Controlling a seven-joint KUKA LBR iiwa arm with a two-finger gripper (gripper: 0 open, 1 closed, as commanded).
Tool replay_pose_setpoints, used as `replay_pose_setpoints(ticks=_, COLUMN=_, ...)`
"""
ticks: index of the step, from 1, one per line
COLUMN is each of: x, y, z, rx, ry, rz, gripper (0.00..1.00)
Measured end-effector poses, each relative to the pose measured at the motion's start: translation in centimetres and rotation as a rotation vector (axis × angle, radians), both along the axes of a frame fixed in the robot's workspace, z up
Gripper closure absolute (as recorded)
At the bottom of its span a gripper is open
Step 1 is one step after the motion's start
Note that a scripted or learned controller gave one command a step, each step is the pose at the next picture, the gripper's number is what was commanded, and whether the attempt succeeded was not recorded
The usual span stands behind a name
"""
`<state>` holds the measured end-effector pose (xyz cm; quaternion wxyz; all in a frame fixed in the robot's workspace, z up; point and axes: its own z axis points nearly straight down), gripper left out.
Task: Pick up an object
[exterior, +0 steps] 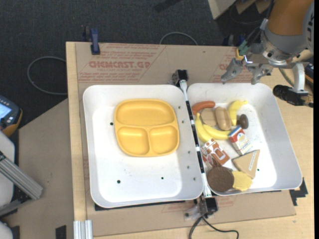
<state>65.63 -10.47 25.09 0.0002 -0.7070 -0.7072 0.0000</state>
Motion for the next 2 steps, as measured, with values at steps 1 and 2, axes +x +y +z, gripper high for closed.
replay_pose_setpoints(ticks=1, x=-3.4, y=-7.4, z=-16.4, rx=0.001, ry=0.016, rz=-0.008, gripper=0.00)
replay_pose_setpoints(ticks=2, x=-3.8, y=-3.5, z=-16.3, rx=-0.003, ry=-0.008, rz=0.001, gripper=0.00)
